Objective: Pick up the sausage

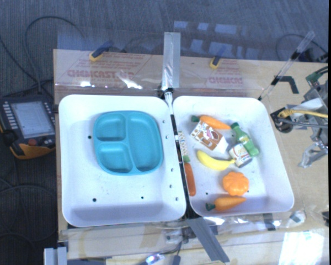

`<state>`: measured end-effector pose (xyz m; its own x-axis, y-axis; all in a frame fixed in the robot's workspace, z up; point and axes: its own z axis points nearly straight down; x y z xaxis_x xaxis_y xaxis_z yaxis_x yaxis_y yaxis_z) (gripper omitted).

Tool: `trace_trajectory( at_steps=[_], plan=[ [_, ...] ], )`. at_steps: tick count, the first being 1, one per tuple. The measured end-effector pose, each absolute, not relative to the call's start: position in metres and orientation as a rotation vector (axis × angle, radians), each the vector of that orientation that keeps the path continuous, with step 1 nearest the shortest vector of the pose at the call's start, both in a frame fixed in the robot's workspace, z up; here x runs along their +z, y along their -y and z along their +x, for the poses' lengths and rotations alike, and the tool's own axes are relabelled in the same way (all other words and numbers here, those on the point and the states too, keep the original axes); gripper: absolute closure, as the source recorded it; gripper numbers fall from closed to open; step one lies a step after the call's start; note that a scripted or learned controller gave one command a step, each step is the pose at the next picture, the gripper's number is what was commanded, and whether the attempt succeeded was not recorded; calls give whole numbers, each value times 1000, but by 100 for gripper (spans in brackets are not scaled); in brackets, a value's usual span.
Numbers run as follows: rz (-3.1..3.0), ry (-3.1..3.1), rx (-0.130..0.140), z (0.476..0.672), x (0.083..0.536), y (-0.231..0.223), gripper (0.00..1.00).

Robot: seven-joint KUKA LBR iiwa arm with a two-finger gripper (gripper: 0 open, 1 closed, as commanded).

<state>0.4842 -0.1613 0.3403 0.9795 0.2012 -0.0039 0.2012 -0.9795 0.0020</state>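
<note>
The sausage (190, 179) lies in the right bin (276, 148), lengthwise along its left wall, towards the near left corner. It touches nothing but the wall.

Just right of it, a banana (214, 161) lies across the middle of the bin. An orange fruit (235, 183) sits below the banana, and a carrot (227, 203) lies by the bin's near edge. A second carrot (214, 122) lies near the far edge, above a small carton (207, 136). A green bottle (245, 139) and a can (241, 155) sit close together right of the carton.

The left bin (77, 197) holds a blue divided plate (127, 142).

The tool (313, 154) hangs over the table's right edge, outside the right bin and well apart from the sausage. It is too small and blurred to tell whether it is spread or pressed together.
</note>
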Motion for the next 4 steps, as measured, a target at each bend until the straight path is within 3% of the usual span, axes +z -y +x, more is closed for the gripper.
trace_trajectory(
  at_steps=[4],
  plan=[
    [3123,-316,-6,484,340,162,0]
  ],
)
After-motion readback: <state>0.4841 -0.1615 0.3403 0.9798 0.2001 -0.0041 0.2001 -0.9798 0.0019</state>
